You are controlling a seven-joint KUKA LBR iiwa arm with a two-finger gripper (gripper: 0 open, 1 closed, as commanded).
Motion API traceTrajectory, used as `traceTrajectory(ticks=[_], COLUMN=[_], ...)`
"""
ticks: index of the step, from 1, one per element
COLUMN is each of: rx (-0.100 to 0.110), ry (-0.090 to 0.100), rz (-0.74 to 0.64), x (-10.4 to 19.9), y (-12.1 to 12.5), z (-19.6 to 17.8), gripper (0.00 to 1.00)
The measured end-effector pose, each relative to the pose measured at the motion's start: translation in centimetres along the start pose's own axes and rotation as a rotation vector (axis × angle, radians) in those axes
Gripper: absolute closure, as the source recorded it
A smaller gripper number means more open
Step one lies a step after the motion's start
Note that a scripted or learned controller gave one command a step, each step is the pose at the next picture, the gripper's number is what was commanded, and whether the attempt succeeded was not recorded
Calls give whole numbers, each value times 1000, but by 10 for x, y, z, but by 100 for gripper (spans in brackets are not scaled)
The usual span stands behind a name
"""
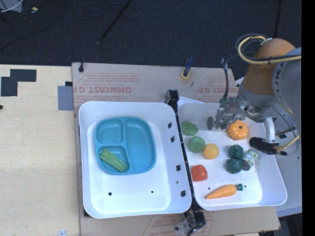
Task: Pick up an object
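Hovering low over the upper part of the right bin (275,193), the gripper (220,120) sits just left of a small orange pumpkin (237,130).

Its dark fingers point down toward the bin floor, and whether they are spread or closed cannot be told; nothing shows between them. Below and left of the gripper lie a textured green piece (189,128), a round green fruit (196,144) and a yellow-orange ball (211,151). Further down are a red piece (199,172) and a carrot (222,191) near the lower edge. Two dark green lumps (235,158) sit toward the right, touching a small patterned can (250,158). At centre-left of the frame, the left bin (93,191) holds a blue divided plate (125,145) with a light green piece (112,160) in its lower-left compartment.
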State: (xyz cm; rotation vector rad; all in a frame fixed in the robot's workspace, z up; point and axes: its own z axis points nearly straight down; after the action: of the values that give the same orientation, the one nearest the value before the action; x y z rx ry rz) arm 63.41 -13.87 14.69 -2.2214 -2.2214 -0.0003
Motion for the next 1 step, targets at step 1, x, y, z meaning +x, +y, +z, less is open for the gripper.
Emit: traceTrajectory(ticks=[1], rx=[-4], ry=[-1], rz=[1], x=[-6], y=[3], z=[-63], gripper=[100])
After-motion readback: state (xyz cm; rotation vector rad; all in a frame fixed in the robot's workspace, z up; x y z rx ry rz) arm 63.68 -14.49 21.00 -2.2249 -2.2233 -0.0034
